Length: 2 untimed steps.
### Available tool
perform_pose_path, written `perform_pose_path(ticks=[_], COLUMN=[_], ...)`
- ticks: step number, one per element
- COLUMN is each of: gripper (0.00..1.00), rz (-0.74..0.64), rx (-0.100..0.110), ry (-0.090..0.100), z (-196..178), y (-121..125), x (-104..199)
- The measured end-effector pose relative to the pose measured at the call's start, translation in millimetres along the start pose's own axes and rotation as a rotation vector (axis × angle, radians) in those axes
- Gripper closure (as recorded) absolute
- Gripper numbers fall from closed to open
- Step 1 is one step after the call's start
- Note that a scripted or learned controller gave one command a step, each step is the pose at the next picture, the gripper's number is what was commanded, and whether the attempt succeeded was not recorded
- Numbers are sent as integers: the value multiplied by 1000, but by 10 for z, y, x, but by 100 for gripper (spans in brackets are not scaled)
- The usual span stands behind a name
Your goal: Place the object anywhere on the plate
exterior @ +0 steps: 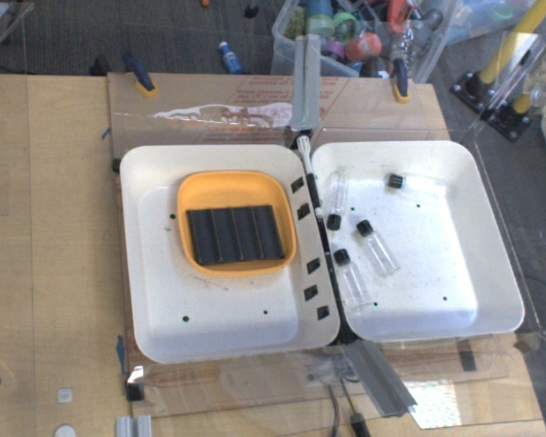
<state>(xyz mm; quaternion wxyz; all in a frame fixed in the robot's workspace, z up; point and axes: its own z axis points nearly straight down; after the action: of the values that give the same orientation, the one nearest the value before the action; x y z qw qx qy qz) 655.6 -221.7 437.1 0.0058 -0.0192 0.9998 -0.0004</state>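
Note:
An orange plate point(193, 189) with rounded corners rests in the back half of the left bin point(218, 326). A black ribbed rectangular block point(235, 235) lies flat on the plate, covering its front and middle. In the right bin point(446, 280), several clear vials with black caps lie on their sides. One vial point(377, 247) is near the middle, another point(335, 198) lies beside the divider, and a third point(409, 182) is toward the back.
Black clips point(311, 264) run along the seam between the two bins. A grey metal bar point(305, 89) stands behind the seam. Behind the bench is a clear tub of coloured toys point(364, 16). Bare wood bench point(45, 244) lies to the left.

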Motion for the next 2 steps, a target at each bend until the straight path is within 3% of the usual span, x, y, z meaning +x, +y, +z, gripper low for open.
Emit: perform_pose_path(ticks=[1, 2], gripper=[100, 100], rz=[-401, -706], rx=[-2, -2], ry=[1, -1], z=[11, 0], y=[-3, -3], x=[-127, -125])
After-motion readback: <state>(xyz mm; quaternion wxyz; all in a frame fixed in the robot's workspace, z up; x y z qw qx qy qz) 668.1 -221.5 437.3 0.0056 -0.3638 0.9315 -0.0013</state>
